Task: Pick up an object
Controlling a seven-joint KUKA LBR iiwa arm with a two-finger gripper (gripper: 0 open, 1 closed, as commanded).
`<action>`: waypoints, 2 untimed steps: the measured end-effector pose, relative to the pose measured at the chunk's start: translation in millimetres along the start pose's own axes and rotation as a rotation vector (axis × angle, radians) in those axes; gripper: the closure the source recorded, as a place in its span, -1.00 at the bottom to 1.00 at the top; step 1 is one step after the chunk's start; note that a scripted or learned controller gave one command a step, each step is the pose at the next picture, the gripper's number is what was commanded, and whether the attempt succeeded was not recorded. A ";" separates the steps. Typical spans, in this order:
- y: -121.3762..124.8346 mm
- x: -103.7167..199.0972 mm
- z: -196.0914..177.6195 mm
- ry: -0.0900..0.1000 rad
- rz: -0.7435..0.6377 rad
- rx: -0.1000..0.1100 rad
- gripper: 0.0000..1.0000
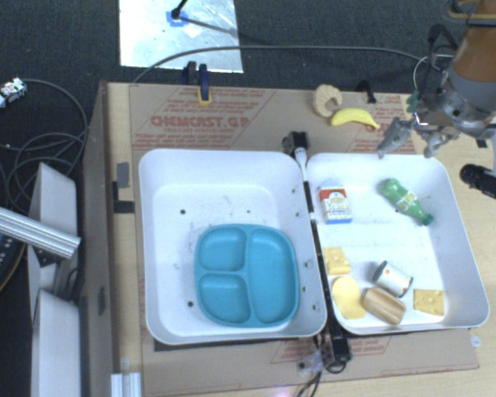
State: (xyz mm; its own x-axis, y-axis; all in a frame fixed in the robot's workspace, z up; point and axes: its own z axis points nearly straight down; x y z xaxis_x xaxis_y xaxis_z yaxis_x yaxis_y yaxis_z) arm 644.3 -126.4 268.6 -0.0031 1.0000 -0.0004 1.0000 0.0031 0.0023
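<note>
At the desk's (231, 110) far-left edge, a blue and yellow clamp (200, 79) stood on the cardboard. The left bin (161, 188) held 1 blue divided plate (246, 273), lying toward that bin's near-right corner.

The right bin (455, 222) carried the loose objects. Near its far-left corner lay a small red and white carton (335, 204), just beside the wall shared by the 2 bins. Below it, along the same left wall, sat a yellow cheese square (337, 260), and nearer the front edge a pale yellow slice (348, 295) touched a brown bread roll (383, 305). A small silver can (393, 279) lay tilted just behind the roll. A second cheese square (430, 302) rested near the bin's near-right corner. A green bottle (404, 200) lay on its side toward the far-right part of the bin, well apart from the carton.

Outside the bins, on the desk's far edge, a beige ring-shaped piece (326, 99) sat just beside a yellow banana (354, 118).

The end effector (415, 138) hung over the right bin's far rim, its 2 fingers (392, 137) spread apart with nothing between them, above and apart from the green bottle.
</note>
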 end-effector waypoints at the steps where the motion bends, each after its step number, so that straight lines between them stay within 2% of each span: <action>1: -26.5 -38.7 83.0 -0.001 0.002 0.004 -1.00; 2: 20.6 -75.4 185.1 0.000 0.000 0.002 -1.00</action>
State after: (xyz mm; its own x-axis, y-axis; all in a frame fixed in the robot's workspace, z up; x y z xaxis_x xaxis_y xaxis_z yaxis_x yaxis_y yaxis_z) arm 665.6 -201.8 83.6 -0.0033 1.0000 -0.0003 1.0000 0.0033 -0.0001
